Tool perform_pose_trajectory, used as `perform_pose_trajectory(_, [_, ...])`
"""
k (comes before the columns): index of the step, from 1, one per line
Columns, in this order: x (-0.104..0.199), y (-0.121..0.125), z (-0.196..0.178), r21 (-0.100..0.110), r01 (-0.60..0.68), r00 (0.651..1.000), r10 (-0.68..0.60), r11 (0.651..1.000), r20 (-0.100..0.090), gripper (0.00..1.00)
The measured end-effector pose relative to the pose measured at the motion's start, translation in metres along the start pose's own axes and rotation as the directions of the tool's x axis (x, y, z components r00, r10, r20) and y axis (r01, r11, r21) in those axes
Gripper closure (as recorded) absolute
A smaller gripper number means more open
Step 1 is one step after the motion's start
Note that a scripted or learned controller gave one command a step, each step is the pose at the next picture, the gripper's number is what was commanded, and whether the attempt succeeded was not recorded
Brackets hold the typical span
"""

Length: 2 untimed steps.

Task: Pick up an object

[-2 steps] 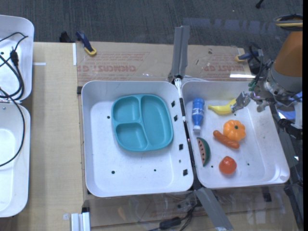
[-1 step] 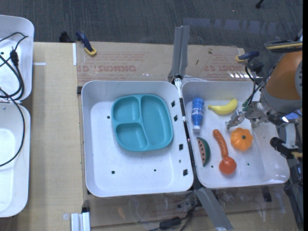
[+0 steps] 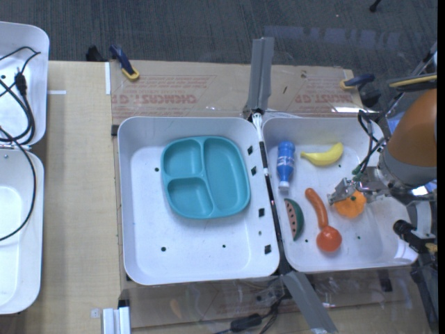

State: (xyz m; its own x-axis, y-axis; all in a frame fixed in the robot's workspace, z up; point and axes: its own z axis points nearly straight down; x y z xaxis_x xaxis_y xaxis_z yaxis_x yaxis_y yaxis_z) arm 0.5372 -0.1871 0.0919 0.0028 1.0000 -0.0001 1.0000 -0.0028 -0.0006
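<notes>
The gripper (image 3: 345, 193) is down in the right bin (image 3: 379, 256), sitting right on top of a small orange fruit (image 3: 352, 207) near the bin's right wall, about halfway along it. Honestly can't tell from this angle whether it's spread, pinched, or actually has the fruit; the metal tip just overlaps the fruit's upper left edge, so I wouldn't call it a grab. Seems like the fruit is what it's going for. Just to the left of it there's a sausage (image 3: 317, 207) lying at a slant, and a tomato (image 3: 329, 239) near the sausage's lower end, toward the bin's front edge. Further left, a watermelon slice (image 3: 295, 218) hugs the left wall, a blue bottle (image 3: 284, 163) sits up toward the back left corner, and a banana (image 3: 324, 155) lies along the back edge. The left bin (image 3: 139, 256) has a teal divided plate (image 3: 206, 176) roughly in the middle, slightly toward the back. What could go sideways, in my opinion: the fruit is round and looks smooth, and the contact seems off-centre, so if the squeeze lands on the edge it'll probably squirt out and roll toward the wall or into the sausage. The sausage is close enough that a sloppy approach could catch it too, or bump it into the tomato. Also the fruit being near the wall doesn't leave much room on that side.
</notes>
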Motion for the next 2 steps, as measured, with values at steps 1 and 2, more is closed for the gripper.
perform_pose_trajectory(1, [0.000,0.000,-0.008,0.001,-0.004,1.000,0.004,1.000,0.000,1.00])
perform_pose_trajectory(2, [0.063,0.025,-0.146,0.001,0.005,1.000,-0.005,1.000,0.001,1.00])
